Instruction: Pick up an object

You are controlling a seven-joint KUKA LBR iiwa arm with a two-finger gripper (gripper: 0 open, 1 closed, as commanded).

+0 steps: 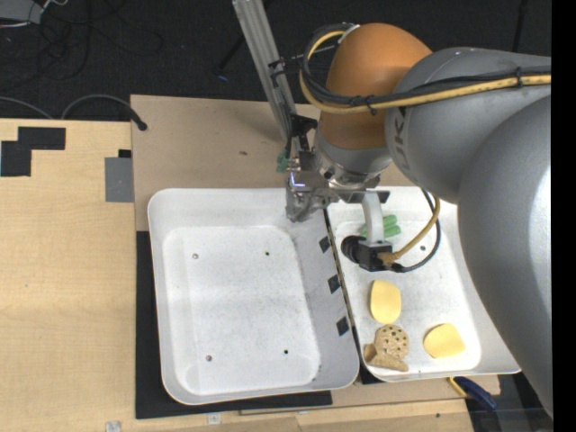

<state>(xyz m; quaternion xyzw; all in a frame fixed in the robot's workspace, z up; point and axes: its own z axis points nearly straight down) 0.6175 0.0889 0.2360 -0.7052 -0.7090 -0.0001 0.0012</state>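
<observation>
The right bin (447, 273) holds several small objects. A green piece (390, 226) lies at its far end, partly hidden by the arm. Nearer the front are a pale yellow oval (385, 301), a yellow wedge-like piece (443, 340) and a tan perforated cookie-shaped object (390, 346). My gripper (344, 202) hangs low over the far end of the right bin, close to the wall between the bins and just left of the green piece. A black cabled part (364, 252) sits below it. Nothing is visibly held.
The left bin (164, 241) stands beside the right one, sharing a raised middle wall (331, 282) with black marks. A metal rail (266, 61) rises slanting behind the bins. The big grey arm (486, 151) covers the right bin's right side.
</observation>
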